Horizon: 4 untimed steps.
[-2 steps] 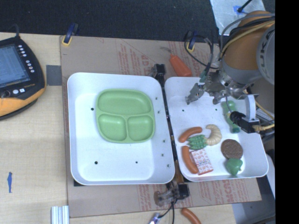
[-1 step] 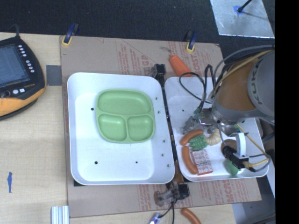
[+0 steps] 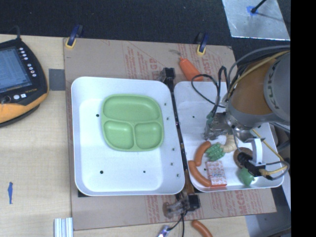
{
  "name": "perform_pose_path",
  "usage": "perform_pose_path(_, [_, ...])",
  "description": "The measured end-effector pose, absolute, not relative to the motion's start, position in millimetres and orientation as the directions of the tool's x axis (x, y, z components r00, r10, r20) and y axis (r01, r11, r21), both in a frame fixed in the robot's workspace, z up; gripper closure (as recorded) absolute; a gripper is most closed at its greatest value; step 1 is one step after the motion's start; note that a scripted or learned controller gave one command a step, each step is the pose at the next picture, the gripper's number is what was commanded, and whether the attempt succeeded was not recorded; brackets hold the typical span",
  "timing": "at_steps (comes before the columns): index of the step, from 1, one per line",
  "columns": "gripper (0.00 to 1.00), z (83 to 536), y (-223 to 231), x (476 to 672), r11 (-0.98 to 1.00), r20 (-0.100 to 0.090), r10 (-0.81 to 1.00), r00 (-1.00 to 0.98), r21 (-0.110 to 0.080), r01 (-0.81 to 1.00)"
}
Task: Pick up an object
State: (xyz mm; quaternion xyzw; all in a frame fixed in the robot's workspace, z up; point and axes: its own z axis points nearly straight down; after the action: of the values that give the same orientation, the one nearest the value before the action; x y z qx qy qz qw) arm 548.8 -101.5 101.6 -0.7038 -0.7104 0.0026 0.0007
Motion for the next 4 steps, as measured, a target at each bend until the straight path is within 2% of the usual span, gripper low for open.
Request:
perform_pose_path(1, [0.00, 101.6, -101.4, 548.8, 0.009, -0.003, 1.000, -0.009, -0.004, 1.000])
perform_pose_path(2, [0.00, 91.4, -101.2, 487.0, 0.005, 0.000, 1.000, -0.005, -0.003, 1.000])
perform_pose_path(3, [0.00, 91.7, -91.8, 537.2, 0.007, -0.001, 1.000, -0.007, -0.003, 1.000])
perform_pose_path(4, [1.00, 101.6, -93.1, 537.0, 0.010, -0.003, 1.000, -0.010, -0.005, 1.000])
